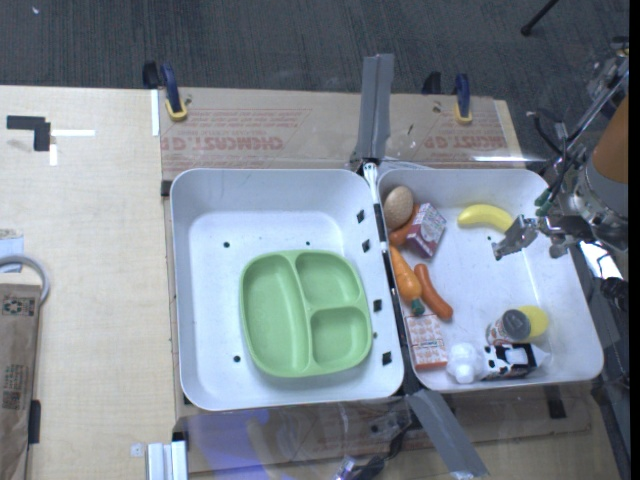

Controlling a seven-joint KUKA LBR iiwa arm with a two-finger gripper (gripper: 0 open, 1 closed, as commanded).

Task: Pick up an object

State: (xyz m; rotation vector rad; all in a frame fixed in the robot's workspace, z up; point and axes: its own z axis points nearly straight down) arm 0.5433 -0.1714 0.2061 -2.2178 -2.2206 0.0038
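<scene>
You are at the approach step: the gripper (520, 236) hangs over the right bin (566, 313), its fingers spread with nothing between them, just right of the banana (484, 216). Next you need to centre over the banana, descend, then close across its curved body.

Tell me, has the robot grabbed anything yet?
Not yet. Nothing looks done: the banana, carrots, and other items all lie in the right bin, and the green tray sits in the left bin. In hand: the gripper hovers just right of the banana with nothing between its fingers. Left: close on something and lift it.
</scene>
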